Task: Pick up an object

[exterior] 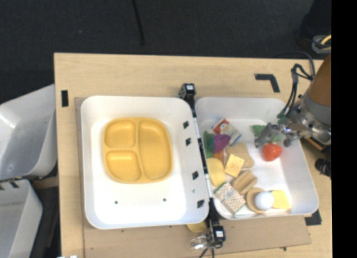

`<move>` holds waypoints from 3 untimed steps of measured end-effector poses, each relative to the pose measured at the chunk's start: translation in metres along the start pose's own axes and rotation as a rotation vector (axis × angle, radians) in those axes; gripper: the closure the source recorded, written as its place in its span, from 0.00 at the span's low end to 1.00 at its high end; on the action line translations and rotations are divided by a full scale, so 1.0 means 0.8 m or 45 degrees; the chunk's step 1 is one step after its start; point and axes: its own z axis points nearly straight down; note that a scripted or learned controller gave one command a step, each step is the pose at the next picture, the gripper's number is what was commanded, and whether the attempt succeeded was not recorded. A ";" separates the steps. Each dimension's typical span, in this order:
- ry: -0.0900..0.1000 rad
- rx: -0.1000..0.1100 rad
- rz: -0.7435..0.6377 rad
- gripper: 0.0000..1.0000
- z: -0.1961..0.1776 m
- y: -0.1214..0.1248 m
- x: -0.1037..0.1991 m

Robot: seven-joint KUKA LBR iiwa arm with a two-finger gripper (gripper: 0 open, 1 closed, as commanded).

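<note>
Low in the frame, a white egg and checkered block lie at the right bin's bottom edge, among crackers and bread pieces. Above them, right of centre, a red tomato sits just beneath the fingers; whether they are spread or closed, I cannot tell. At left, a yellow divided plate rests in the left bin on the tabletop.
</note>
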 end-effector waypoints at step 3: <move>0.002 0.004 0.003 0.00 0.135 -0.077 0.122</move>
